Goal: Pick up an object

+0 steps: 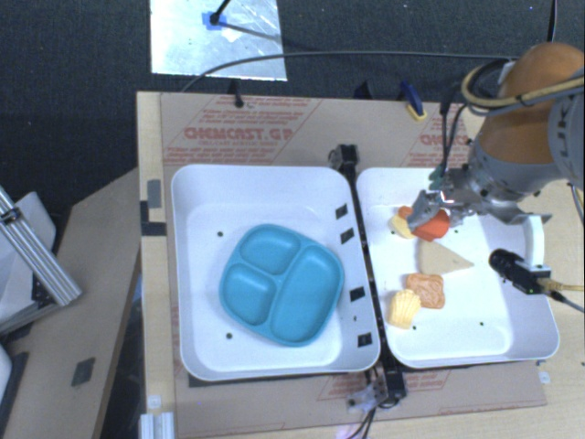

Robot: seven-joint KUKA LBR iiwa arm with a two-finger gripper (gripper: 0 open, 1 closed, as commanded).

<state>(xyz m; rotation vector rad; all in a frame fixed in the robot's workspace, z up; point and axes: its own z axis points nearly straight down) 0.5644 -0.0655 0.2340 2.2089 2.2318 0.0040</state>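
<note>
My gripper [428, 214] hangs over the upper left part of the right bin [521, 337]. An orange-red object [434, 228] lies right at its tip, partly covered by it; the view does not settle whether it is held. A small yellow piece [400, 223] sits just left of that. Below them lie a beige wedge [446, 262], an orange lumpy item [427, 290] and a yellow corn-like piece [404, 309].
The left bin [196, 245] holds a blue divided plate [281, 283]. A black divider with clips [358, 263] runs between the bins. The right bin's lower right floor is bare. The arm [530, 126] reaches in from the right.
</note>
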